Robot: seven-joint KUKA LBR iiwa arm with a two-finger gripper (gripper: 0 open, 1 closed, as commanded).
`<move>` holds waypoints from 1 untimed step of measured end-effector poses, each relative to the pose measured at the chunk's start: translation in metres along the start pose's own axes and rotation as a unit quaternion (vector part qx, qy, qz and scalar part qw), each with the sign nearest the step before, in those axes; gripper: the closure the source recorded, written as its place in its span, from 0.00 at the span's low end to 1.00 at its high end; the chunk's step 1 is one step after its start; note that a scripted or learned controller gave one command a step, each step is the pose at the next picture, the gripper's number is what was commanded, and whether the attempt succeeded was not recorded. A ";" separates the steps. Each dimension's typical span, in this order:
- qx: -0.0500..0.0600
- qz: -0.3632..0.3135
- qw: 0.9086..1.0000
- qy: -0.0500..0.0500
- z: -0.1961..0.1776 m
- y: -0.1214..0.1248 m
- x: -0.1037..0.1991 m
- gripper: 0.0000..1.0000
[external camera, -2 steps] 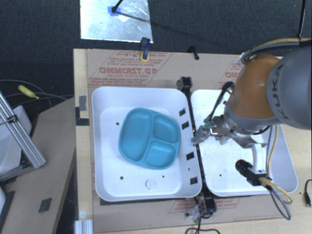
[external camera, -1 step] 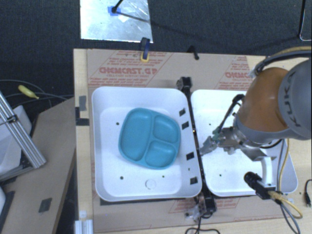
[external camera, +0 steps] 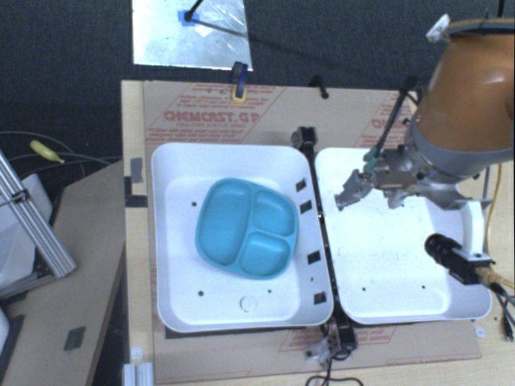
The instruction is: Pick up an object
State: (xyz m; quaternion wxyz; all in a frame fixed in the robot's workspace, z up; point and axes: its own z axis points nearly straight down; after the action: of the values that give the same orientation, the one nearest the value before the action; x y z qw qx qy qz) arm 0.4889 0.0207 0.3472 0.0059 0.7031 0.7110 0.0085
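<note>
Pincer (external camera: 348,195) hangs over the right bin (external camera: 402,296), nothing visibly held; whether it is open I cannot tell. Judged step: approach. Next it must cross to the left bin (external camera: 173,296), where the blue divided plate (external camera: 245,227) lies.

Two shallow white bins sit side by side on the bench (external camera: 209,111), which is covered by a brown printed sheet. The left bin (external camera: 173,215) holds a blue divided plate (external camera: 245,227), lying flat near its centre with three compartments facing up. A small pale ring (external camera: 248,302) lies on the floor of that bin at about 6 o'clock from the plate, apart from it. The end effector (external camera: 350,191) hangs over the right bin (external camera: 402,296), near its 10 o'clock corner, just right of the divider between the bins. The orange band of the arm (external camera: 471,87) fills the 2 o'clock part of the view. A shiny metal sheet (external camera: 189,22) lies beyond the bench at 12 o'clock.
</note>
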 end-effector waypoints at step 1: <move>0.008 0.001 1.000 -0.001 0.003 0.001 0.057 0.00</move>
State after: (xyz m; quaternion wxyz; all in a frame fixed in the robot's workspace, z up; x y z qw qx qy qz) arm 0.4893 0.0774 0.3447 0.0005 0.7036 0.7106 0.0021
